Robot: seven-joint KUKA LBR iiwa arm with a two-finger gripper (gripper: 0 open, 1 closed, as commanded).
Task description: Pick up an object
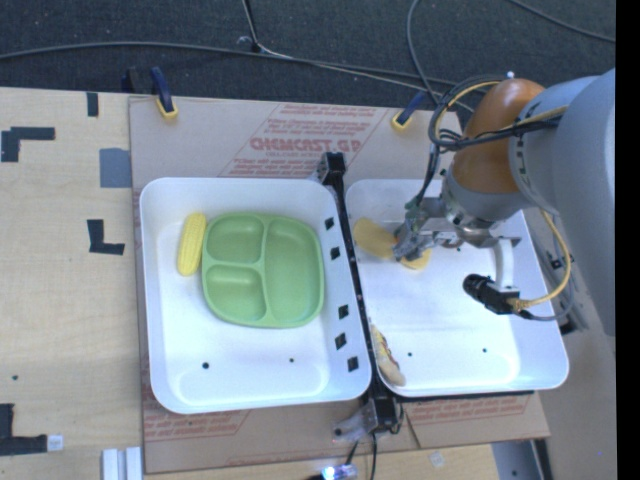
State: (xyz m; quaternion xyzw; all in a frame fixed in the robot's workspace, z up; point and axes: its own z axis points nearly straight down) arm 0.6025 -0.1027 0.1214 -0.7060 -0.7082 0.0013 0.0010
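- Nearest the camera, one small tan-and-white object (387, 358) is seen at the front left edge of the right bin (470, 358), against the divider.
- One yellow item (374, 238) lies in the right bin's back left part, just beside the gripper (412, 251).
- Whether the gripper is open or closed cannot be told; a yellow bit shows at its tip.
- One green divided plate (263, 268) and one corn cob (191, 243) are held in the left bin (240, 383), touching.
- Two bins are counted.
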